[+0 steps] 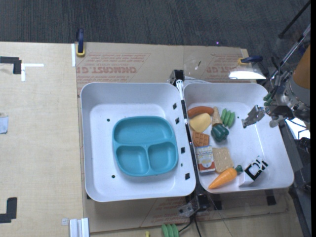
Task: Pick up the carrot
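Orange carrot (223,177) with green stub

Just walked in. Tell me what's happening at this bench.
A robot arm reaches in from the right over the right bin, which holds toy food. Its gripper is near the bin's right side, apart from the carrot lying at the front edge. The left bin holds a blue divided plate.

Bright even overhead light; glare patch top right; gripper (254,116) area slightly blurred, perhaps motion.
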`<state>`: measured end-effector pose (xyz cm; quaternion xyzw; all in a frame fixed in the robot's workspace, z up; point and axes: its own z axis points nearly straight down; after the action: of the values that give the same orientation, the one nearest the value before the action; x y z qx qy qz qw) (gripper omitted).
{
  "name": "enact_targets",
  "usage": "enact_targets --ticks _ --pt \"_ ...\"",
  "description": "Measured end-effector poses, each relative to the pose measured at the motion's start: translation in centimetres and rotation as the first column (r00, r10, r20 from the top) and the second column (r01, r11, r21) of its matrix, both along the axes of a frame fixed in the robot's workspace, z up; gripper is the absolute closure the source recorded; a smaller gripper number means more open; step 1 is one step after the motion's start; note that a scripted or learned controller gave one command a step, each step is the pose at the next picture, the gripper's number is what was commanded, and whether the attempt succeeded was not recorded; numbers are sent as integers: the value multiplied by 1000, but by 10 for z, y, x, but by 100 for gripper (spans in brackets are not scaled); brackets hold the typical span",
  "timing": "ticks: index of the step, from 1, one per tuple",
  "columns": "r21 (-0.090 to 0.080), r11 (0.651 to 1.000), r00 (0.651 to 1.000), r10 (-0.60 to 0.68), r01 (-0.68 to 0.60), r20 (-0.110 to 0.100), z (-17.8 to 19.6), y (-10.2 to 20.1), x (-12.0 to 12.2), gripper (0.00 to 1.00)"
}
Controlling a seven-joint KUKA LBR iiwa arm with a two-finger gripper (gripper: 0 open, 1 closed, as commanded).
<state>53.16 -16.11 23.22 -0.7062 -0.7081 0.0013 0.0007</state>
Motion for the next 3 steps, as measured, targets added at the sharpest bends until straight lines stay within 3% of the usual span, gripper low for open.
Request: enact_targets --ticks 1,2,3 --pt "1 750 750 662 -662 3 -101 28 -53 0" --pt "-5 633 633 774 -774 6 -137 63 -52 0" --pt "-13 640 640 768 -768 11 -128 62 -48 100"
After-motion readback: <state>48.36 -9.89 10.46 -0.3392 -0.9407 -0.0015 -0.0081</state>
